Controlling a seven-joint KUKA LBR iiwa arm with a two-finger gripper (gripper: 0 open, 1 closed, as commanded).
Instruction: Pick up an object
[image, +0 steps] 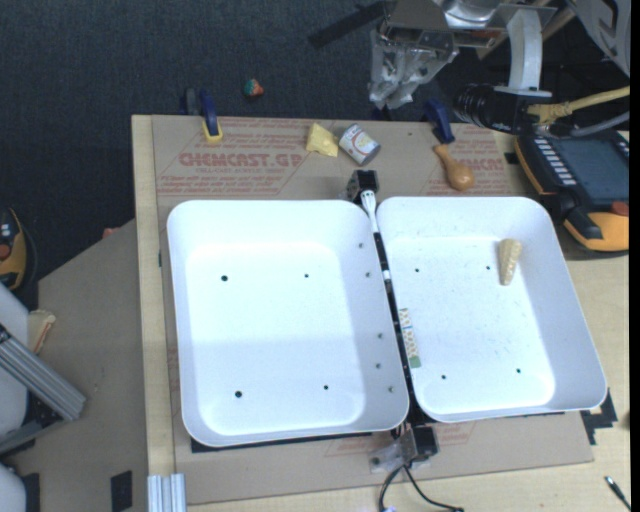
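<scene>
A small tan cone-shaped object (509, 261) lies in the right white bin (470, 370), near its upper right part. My gripper (396, 92) hangs at the top of the camera view, beyond the far edge of the bench and well away from the cone. I see nothing between its fingers.
The left white bin (200, 400) sits beside the right one. On the cardboard behind the bins lie a yellow wedge (321, 141), a small grey box (359, 144) and a tan pear-shaped piece (455, 169). Blue clamps (209, 113) hold the board. Cables and a tablet crowd the upper right.
</scene>
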